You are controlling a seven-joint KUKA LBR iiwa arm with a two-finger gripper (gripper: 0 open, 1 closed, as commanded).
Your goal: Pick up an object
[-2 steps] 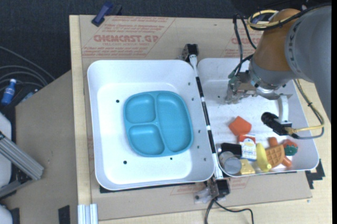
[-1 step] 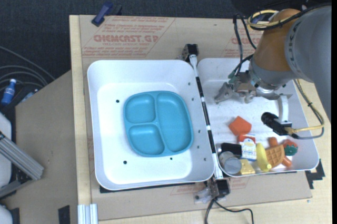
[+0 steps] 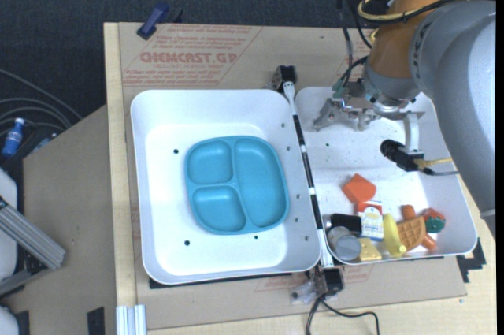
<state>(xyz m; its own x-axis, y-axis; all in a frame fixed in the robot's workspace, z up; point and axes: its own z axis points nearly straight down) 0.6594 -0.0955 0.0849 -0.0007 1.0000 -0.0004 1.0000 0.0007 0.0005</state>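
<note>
Jaws spread apart, nothing between them. That's how my gripper point(image 3: 345, 120) stands right now, hanging over the far end of the cluttered bin point(image 3: 340, 165). I'm close to that bin's far edge and nearer the wall it shares with its neighbour than the outer wall. White bin floor lies bare under me, and I touch none of the pieces.

Now the pickings, and they are all crowded toward the near edge, well apart from me. An orange block point(image 3: 359, 188) sits out front, roughly mid-bin and closest to my side of the pile. Just behind it comes a red-and-white packet point(image 3: 371, 210), with a yellow piece point(image 3: 372, 228) right against that. Over by the shared wall a black piece point(image 3: 343, 223) lies flat, and a round silver can point(image 3: 344, 247) is tucked into the near corner just beside it. Toward the outer wall I see a tan waffle-patterned piece point(image 3: 412, 232), a small orange bit point(image 3: 408, 211) on its far side and a green piece point(image 3: 435, 224) beside it. They are packed so tightly that I cannot tell which ones overlap.

Across the shared wall, the other bin point(image 3: 157, 128) carries a blue sectioned plate point(image 3: 236, 184), sitting flat about in its middle. Both bins rest on the tan bench point(image 3: 189, 57), and a small blue thing point(image 3: 153, 20) lies at the bench's far edge.
</note>
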